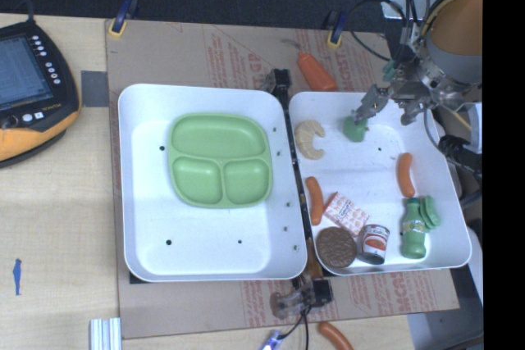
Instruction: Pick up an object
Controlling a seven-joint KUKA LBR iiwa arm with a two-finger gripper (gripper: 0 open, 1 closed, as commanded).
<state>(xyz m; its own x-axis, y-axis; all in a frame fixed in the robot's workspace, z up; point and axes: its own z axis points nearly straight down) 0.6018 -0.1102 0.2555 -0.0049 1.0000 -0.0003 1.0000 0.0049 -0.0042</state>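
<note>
My gripper (387, 112) hangs over the back of the right bin (373, 156), its two fingers spread apart and nothing between them. The left fingertip (366, 109) is just above a small green object (354, 129) lying on the bin floor. Further objects in this bin are a cream cashew-shaped piece (310, 138), two orange sausages (315, 199) (405, 174), a green bottle (416, 225), a small can (374, 243), a brown disc (335, 247) and a red-patterned packet (347, 212).
The left bin (139, 176) holds a green divided plate (220, 158). An orange carrot-like piece (316, 71) lies on the cardboard behind the bins, and another sausage (336, 334) lies in front. A teach pendant (29, 90) sits at the far left.
</note>
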